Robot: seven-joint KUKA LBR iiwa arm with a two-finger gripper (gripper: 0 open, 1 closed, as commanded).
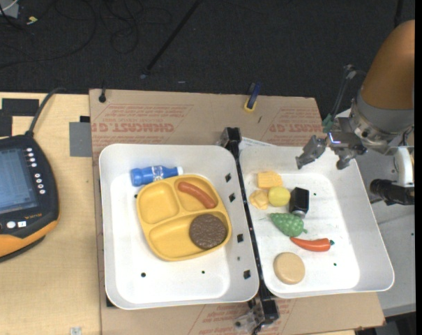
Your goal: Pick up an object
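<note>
My gripper (328, 154) hangs open above the far edge of the right bin (350, 208), its two fingers spread with nothing between them. Below and left of it in that bin lie a yellow cheese wedge (269, 180), a lemon (280, 197), a small yellow piece (259, 200), a black block (298, 201), green grapes (288, 223), a red chili pepper (312, 243) and a tan round bun (290, 268). The left bin (120, 257) holds a yellow divided tray (162, 236) with a sausage (197, 193) and a brown patty (208, 231), and a blue bottle (153, 174).
A black divider (243, 222) runs between the two bins. A teach pendant (15, 194) lies at the far left on the bench. A blue and yellow clip (251, 98) sits on the cardboard behind the bins. The arm's orange band (395, 54) rises at the right.
</note>
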